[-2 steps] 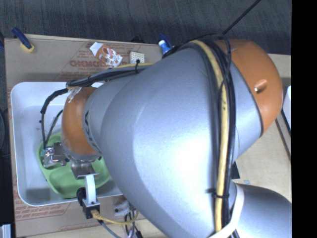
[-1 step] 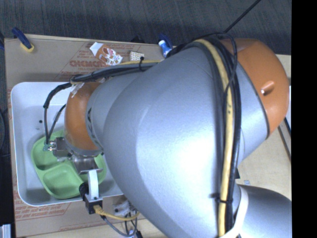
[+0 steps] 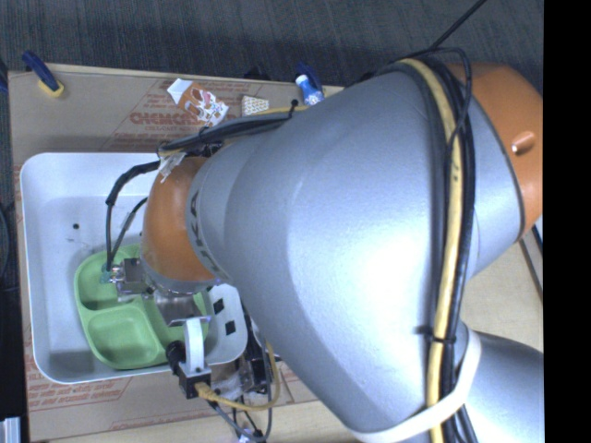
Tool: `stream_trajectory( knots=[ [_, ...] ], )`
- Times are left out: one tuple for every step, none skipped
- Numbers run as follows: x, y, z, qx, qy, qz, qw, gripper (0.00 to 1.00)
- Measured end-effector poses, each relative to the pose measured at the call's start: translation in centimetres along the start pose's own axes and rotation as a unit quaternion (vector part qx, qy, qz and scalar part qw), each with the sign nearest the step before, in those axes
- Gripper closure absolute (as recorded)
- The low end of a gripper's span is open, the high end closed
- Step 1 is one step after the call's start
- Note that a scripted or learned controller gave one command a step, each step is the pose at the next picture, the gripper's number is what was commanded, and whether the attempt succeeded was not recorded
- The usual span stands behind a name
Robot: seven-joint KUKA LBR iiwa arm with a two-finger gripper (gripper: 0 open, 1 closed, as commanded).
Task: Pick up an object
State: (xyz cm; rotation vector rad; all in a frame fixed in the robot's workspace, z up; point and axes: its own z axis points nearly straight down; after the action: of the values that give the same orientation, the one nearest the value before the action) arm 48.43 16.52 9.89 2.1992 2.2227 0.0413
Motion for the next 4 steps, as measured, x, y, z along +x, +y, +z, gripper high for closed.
stream_trajectory(
  knots=[
    [-6.0, -0.8, -5.5, 0.018, -0.004, 0.002, 0.9998, 1.00],
    [-2.3, -0.5, -10.6, 0.016, -0.003, 0.002, 0.9999, 1.00],
    [-2.3, -0.4, -11.6, 0.016, -0.003, -0.002, 0.9999, 1.00],
    [-2.2, -0.3, -12.6, 0.016, -0.003, -0.005, 0.9998, 1.00]
  ],
)
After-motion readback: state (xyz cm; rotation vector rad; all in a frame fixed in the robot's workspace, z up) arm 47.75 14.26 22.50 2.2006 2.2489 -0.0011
